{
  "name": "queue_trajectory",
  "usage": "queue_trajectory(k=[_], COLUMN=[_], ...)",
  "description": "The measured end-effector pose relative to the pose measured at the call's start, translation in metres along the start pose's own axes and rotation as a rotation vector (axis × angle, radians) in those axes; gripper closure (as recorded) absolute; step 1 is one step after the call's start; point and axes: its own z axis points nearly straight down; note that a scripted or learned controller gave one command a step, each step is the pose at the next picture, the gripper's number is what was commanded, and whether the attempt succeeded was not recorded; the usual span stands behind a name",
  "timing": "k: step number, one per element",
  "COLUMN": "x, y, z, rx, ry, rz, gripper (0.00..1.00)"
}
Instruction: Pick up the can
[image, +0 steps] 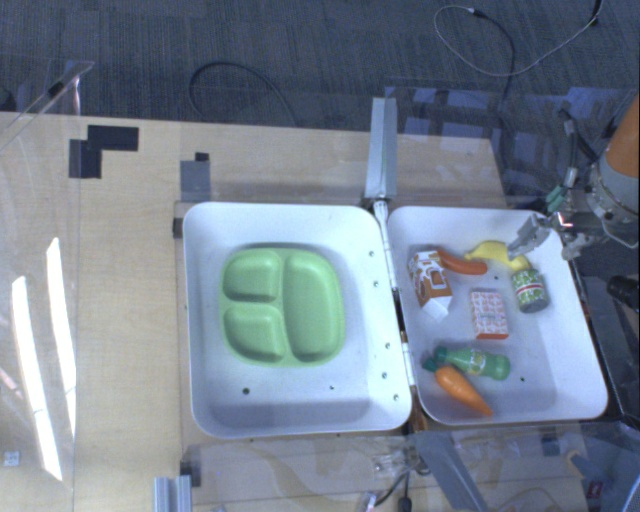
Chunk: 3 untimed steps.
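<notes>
The can is small with a green label and a yellowish top. It stands near the right wall of the right bin. My gripper hangs over the bin's far right corner, just behind the can and apart from it. Its fingers are spread open, the left fingertip near the banana's end, and nothing is between them.
The right bin also holds a yellow banana, a red sausage, a brown-and-white carton, a pink box, a green bottle and a carrot. A green divided plate lies in the left bin.
</notes>
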Motion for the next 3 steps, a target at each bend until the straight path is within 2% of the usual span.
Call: queue_trajectory(k=[1, 2, 3], x=[-0.023, -0.024, -0.023], y=[-0.021, 0.002, 0.005], z=[-0.01, 0.128, 0.116], rx=[-0.002, -0.016, -0.022], ry=[-0.001, -0.005, -0.006], rz=[-0.103, -0.099, -0.102], gripper=[0.0, 0.0, 1.0])
